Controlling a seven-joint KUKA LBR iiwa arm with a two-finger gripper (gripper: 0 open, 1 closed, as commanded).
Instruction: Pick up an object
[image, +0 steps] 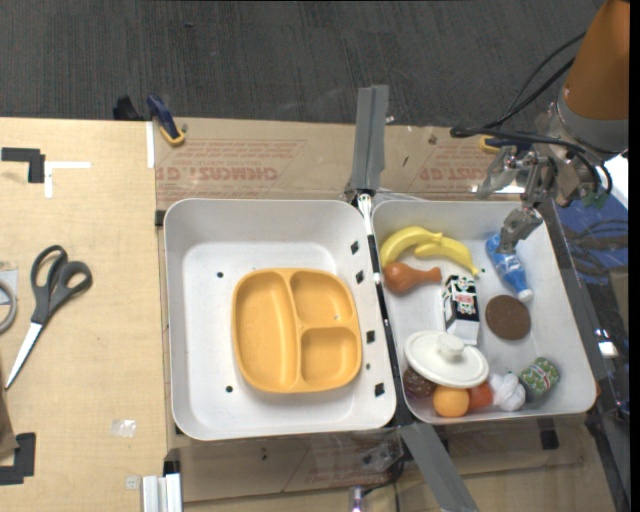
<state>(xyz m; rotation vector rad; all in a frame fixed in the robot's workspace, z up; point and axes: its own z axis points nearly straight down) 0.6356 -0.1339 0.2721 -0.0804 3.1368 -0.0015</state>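
The robot's hand (522, 222) is seen over the upper-right corner of the right white bin (570, 300), just above a blue plastic bottle (507, 266); whether it's open or closed can't be told, and nothing is seen held. In that bin w/ the bottle are a yellow banana (425, 243), a small milk carton (461, 301) and a brown disc (508, 318). A yellow divided tray (297, 329) lies in the left bin (195, 300). Black-handled scissors (45, 293) lie on the worktop (75, 400).

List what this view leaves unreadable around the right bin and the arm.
- Claw: too small and cluttered to tell open from shut, or touching the blue object.
- Arm: cut off by the top right corner.
- Items under the white lid: partly hidden by it.
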